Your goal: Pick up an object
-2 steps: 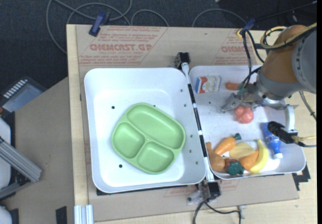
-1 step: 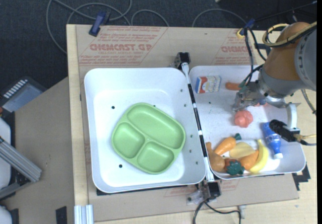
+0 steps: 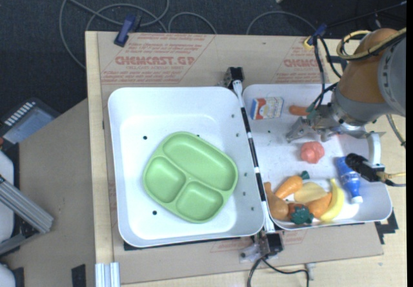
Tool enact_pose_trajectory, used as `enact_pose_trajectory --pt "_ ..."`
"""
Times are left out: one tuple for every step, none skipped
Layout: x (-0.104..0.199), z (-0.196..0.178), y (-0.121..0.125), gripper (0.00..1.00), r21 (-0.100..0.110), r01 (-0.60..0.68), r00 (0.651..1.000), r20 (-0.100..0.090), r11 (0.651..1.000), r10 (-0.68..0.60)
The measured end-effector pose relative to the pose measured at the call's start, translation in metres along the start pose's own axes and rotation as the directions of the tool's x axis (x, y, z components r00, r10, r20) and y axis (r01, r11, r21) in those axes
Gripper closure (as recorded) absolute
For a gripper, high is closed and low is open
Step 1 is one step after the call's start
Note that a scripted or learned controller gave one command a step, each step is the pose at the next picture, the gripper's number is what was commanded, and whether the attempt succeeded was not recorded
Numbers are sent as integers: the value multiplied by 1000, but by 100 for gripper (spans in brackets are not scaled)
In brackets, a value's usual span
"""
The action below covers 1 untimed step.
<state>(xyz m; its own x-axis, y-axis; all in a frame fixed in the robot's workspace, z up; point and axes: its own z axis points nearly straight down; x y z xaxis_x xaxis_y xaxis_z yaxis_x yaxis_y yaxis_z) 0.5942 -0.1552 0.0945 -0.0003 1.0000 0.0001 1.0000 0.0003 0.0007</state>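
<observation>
The gripper (image 3: 312,129) hangs low over the far half of the right bin (image 3: 277,94). Its fingers are spread apart, with nothing between them. Just near of the fingertips, close but apart from them, lies a pink lump (image 3: 312,151) on the bin floor: small, rounded, soft salmon in colour, with no clear markings.

To the right of the lump lies a blue bottle (image 3: 349,180) with a white cap. Along the near wall sits a cluster of toy food: an orange carrot (image 3: 288,186), a yellow banana (image 3: 333,204), a brown piece (image 3: 278,208) and a dark green bit (image 3: 301,216), all touching or overlapping. At the far left of this bin lies a white packet (image 3: 267,108) with red and blue print, and beside it a small orange piece (image 3: 297,111).

The left bin (image 3: 129,118) holds a green tray (image 3: 189,176) with three compartments.
</observation>
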Motion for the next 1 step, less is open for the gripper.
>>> enact_pose_trajectory --pt "31 10 -40 0 3 0 1000 -1 1000 0"
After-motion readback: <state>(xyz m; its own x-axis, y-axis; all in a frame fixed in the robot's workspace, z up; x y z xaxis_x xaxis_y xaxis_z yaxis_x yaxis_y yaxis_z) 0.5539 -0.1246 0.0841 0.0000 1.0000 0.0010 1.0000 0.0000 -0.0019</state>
